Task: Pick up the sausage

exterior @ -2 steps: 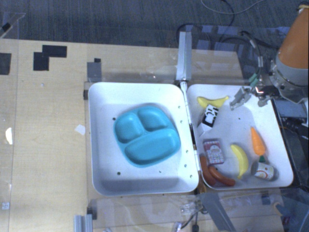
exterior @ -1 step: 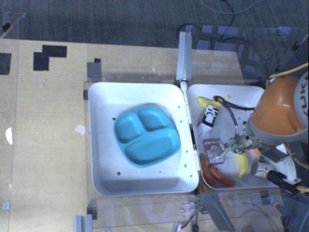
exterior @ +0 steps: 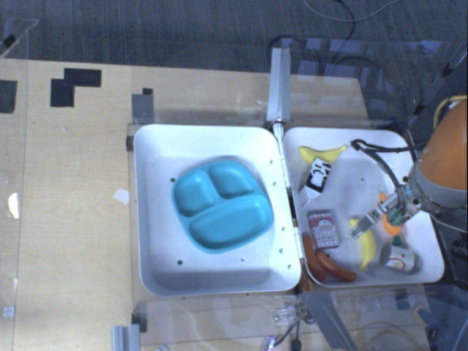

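Two white bins sit side by side on the worktop [exterior: 73, 232], and we sweep across from the left: the left bin [exterior: 153, 269] carries a blue divided plate [exterior: 221, 203], three compartments, lying flat in the middle and well clear of the walls. Over the divider we come into the right bin [exterior: 431, 265], and here it gets crowded. We see a banana [exterior: 322, 153] up near the far wall, and just below it a black and white package [exterior: 316, 177] with bold lettering we cannot make out. Further down lies a small card or packet [exterior: 324, 229] with a reddish face, its print too small to read. Now the target: the sausage [exterior: 327, 266], reddish brown, lies in the near left corner of the right bin, tucked along the wall, which we judge will make a grasp awkward. Another yellow piece [exterior: 366, 246] rests just beside it to the right. The tool [exterior: 382, 214] hangs over the middle right of this bin, apart from the sausage, and we cannot tell how its jaws stand. Pickup not yet made, by our reading.
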`<control>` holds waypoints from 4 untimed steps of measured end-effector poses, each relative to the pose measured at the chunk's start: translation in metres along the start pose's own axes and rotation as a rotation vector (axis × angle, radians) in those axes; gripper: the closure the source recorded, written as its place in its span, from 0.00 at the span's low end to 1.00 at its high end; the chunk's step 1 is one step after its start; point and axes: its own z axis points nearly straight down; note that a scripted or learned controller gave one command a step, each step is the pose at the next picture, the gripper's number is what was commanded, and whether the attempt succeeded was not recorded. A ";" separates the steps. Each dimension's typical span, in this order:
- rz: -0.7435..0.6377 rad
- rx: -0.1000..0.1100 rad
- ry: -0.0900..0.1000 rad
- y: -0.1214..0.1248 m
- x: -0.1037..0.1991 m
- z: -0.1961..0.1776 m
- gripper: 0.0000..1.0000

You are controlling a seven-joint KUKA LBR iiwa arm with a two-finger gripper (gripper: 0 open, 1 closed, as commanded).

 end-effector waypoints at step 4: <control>0.001 -0.005 -0.003 0.040 0.057 -0.013 1.00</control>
